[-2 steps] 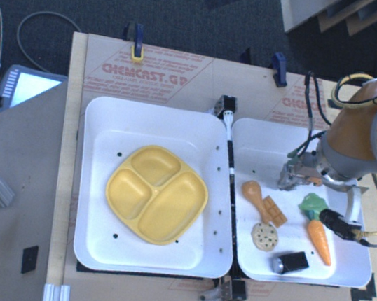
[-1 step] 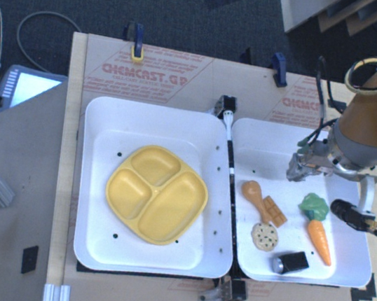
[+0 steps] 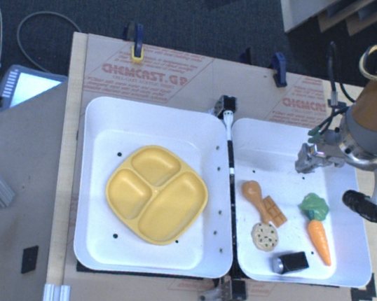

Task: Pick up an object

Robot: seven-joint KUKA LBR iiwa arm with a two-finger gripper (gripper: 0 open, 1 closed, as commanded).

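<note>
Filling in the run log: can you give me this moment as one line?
end effector: over right bin, upper area, holding nothing | carrot, cookie, black block in right bin | yellow plate in left bin

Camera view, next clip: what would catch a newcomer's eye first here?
The yellow divided plate dominates the left bin. In the right bin, small items cluster toward the front: a carrot, a cookie and a black block. The gripper hangs over that bin's back edge, above bare floor.
</note>
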